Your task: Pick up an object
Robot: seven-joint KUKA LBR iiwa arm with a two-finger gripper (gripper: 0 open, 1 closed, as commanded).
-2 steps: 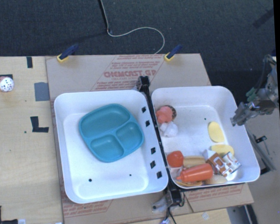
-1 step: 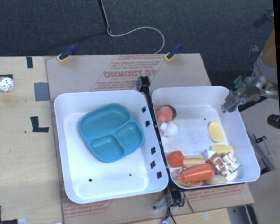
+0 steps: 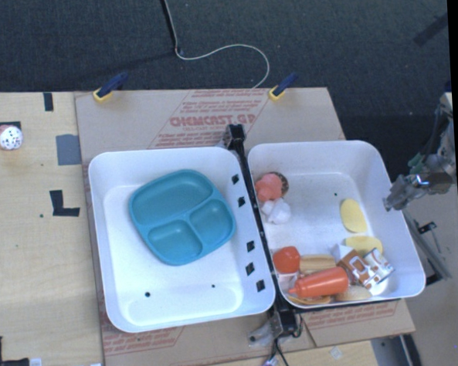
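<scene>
Toy food sits in the right bin, claw off past its rim

The right bin [image 3: 371, 162] holds the pickable things: a pink piece [image 3: 269, 187] at its upper left, a yellow piece [image 3: 354, 215] toward the right wall, and along the lower edge a red piece [image 3: 286, 259], an orange carrot-like piece [image 3: 322, 283] and a small patterned box [image 3: 366, 269]. The claw [image 3: 403, 191] hangs at the frame's right, outside that bin's right rim; whether it is open or closed cannot be told. The left bin [image 3: 113, 247] holds a blue divided plate [image 3: 182, 216]. Both rest on the counter [image 3: 32, 252]
</scene>
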